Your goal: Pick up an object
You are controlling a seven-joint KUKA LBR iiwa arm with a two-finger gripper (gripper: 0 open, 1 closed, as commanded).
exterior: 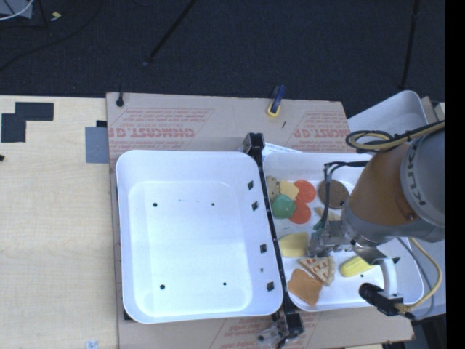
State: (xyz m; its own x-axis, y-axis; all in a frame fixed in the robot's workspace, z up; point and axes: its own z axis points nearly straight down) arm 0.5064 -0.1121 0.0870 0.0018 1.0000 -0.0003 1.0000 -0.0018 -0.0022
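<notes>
- Camera view: I am reaching my gripper (320,244) down into the right bin (407,286), over the toy food crowding its left side.
- It is hanging just above the waffle (317,267), beside the yellow block (293,244); I cannot tell how it is set.
- Packed this tightly, I am risking nudging the bun (305,287) or catching two things at once.
- I am also working close to the divider (266,224).

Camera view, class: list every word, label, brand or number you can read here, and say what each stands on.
Red print on the cardboard sheet behind the bins: two patches, at and, upside down and too blurred to read for sure.
White lettering on the grey arm: starts "KU", the rest cut off.
The toy food pieces and the left bin bear no readable text.
</notes>
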